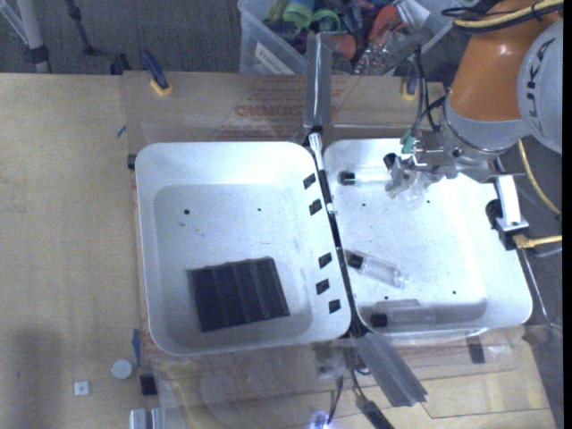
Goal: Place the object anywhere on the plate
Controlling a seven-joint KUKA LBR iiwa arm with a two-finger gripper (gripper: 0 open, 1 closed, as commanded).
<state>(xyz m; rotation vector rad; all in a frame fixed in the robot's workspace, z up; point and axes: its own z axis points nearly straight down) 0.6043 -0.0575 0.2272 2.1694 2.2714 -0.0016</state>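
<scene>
Plywood bench [63, 195], pale tan, carries two shallow white bins side by side, split by a dark divider [329, 231] with small black tabs along it. The left bin [152, 186] holds a dark ribbed plate [239, 293] lying flat near its front edge. The right bin [465, 266] holds three clear plastic tubes: one tube [375, 268] lies at a slant near the divider, a second tube [407, 315] lies along the front wall with a dark cap at its left end, and a third tube [353, 178] lies by the back wall. All three are well apart from the plate, in the other bin.

The arm [500, 70], grey with an orange band, reaches in from the right, and its gripper [407, 181] hangs over the back of the right bin. I cannot tell how far its fingers are open, or whether anything is between them; glare and clear plastic blur that spot.

Behind the bins a clear tub [357, 16] is full of coloured toys and tools. Grey carpet [134, 16] shows beyond the bench. Blue clamps [159, 80] sit on the bench's back edge, and a small round cap [120, 369] lies at the front left.
</scene>
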